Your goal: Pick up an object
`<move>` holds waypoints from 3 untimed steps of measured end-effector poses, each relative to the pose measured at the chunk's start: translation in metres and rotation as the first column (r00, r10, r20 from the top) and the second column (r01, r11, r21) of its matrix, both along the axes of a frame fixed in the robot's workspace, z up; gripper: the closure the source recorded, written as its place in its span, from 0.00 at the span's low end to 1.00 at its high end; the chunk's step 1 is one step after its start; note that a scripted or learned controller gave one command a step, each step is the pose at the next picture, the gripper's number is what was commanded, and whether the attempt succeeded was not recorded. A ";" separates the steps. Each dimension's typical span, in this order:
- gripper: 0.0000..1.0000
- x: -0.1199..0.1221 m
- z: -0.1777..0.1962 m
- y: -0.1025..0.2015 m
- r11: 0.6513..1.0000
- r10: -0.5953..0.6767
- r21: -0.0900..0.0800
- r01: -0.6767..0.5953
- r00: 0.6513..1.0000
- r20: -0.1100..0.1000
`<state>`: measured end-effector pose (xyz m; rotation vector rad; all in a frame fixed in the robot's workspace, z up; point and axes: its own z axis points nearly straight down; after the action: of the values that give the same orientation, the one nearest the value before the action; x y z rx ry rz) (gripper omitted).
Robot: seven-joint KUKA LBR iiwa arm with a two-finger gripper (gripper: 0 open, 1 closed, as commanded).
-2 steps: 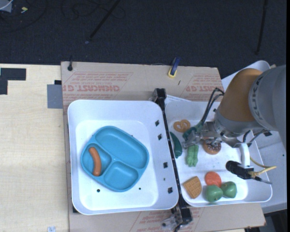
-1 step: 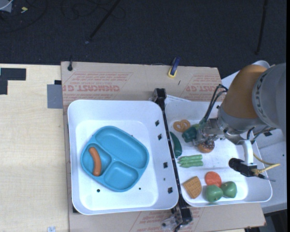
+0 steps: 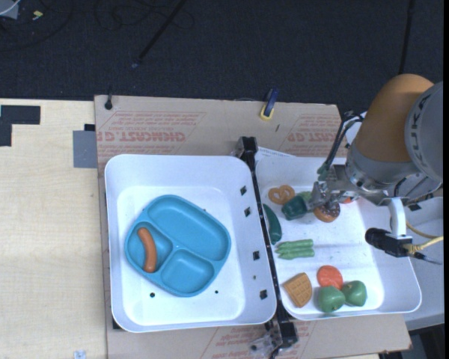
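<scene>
blue tray [image 3: 202, 234], orange sausage [image 3: 147, 248], white bins [image 3: 172, 172]

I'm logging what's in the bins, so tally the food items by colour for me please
Green: 5: dark piece, dark piece at the divider, beans, two round ones
Orange or red: 3: sausage, tomato, pretzel
Tan: 1: cracker
Brown: 1: piece under the gripper
Total: 10
</scene>
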<state>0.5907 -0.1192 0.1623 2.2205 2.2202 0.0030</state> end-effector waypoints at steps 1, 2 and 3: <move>1.00 0.000 0.063 0.002 1.000 0.000 0.000 0.000 1.000 0.000; 1.00 0.000 0.065 0.002 1.000 0.000 0.001 0.000 1.000 -0.004; 1.00 -0.022 0.074 0.051 1.000 0.003 0.003 -0.003 1.000 -0.006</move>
<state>0.5687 -0.0679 0.2368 2.2214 2.2281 -0.0011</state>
